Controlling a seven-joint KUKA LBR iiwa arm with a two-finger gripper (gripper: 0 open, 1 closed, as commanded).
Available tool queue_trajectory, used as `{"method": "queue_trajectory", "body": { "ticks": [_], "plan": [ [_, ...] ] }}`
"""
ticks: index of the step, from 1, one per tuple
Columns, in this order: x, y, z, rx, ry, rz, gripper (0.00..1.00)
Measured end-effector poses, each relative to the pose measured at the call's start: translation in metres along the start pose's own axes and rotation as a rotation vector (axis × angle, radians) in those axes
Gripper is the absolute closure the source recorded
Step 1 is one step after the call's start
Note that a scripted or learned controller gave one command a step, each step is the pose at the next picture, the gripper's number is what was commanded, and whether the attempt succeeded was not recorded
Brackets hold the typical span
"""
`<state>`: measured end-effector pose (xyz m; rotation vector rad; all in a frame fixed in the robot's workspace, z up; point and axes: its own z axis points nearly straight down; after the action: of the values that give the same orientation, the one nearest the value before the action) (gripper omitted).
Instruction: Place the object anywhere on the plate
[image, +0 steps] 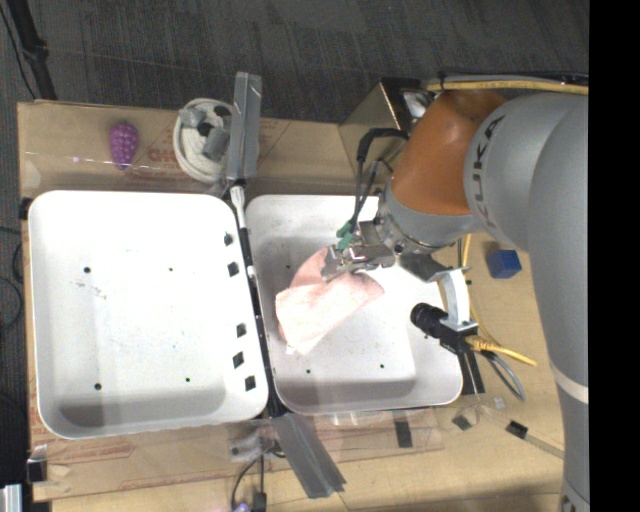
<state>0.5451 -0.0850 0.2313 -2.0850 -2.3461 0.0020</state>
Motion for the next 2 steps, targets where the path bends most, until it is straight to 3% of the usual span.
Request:
{"method": "queue_trajectory", "body": {
  "ticks": [2],
  "plan": [
    [0.108,-0.009,0.004,0.002,-0.001,-0.811,1.0]
  ]
}}
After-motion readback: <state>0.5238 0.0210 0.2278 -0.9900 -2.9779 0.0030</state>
